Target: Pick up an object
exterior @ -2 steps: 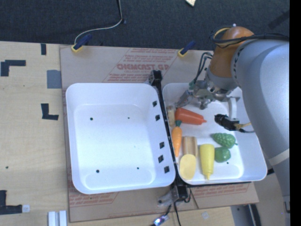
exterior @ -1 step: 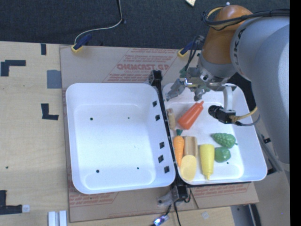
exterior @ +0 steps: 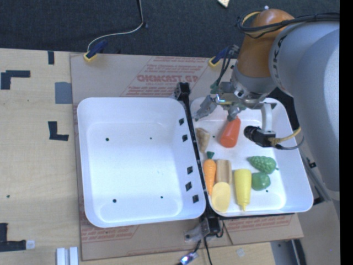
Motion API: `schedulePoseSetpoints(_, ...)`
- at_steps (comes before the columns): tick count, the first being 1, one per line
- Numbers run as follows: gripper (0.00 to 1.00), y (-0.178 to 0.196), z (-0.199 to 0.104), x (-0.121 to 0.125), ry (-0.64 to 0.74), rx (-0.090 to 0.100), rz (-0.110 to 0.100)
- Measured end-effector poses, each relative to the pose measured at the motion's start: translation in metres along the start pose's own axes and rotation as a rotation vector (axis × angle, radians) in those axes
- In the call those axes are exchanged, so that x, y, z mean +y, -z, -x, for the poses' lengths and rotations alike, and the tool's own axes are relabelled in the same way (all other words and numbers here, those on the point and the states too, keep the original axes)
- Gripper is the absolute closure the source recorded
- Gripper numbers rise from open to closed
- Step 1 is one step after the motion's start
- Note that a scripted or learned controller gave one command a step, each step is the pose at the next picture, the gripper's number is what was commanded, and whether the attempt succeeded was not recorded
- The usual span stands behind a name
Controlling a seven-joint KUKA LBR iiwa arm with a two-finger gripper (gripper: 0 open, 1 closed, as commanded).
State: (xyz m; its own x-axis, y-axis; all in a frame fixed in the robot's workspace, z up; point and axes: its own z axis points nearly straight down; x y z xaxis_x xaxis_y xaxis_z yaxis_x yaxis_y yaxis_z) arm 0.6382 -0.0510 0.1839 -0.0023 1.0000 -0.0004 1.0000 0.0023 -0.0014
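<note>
My gripper [exterior: 220,110] hangs over the back of the right bin [exterior: 292,200], open, with its two dark fingers spread wide. A red, pepper-like item [exterior: 230,133] lies just in front of the right finger [exterior: 234,112], its top end close to that fingertip and not between the fingers. The left finger [exterior: 205,107] points toward the divider between the bins. In front of these lie a beige piece [exterior: 202,138], an orange carrot [exterior: 209,173], a tan block [exterior: 223,169], a pale yellow round piece [exterior: 220,196], a yellow item [exterior: 242,187] and two green items [exterior: 261,163].
The left bin [exterior: 94,148] stands beside the right one, both on a cardboard sheet [exterior: 160,79]. The grey arm and its orange band [exterior: 259,43] fill the upper right. A black part on a cable [exterior: 258,135] hangs just right of the red item.
</note>
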Motion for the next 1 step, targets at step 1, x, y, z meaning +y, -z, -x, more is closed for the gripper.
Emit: schedulePoseSetpoints(1, 0.00, -0.0870, 0.0630, 0.0261, -0.005, -0.006, -0.005)
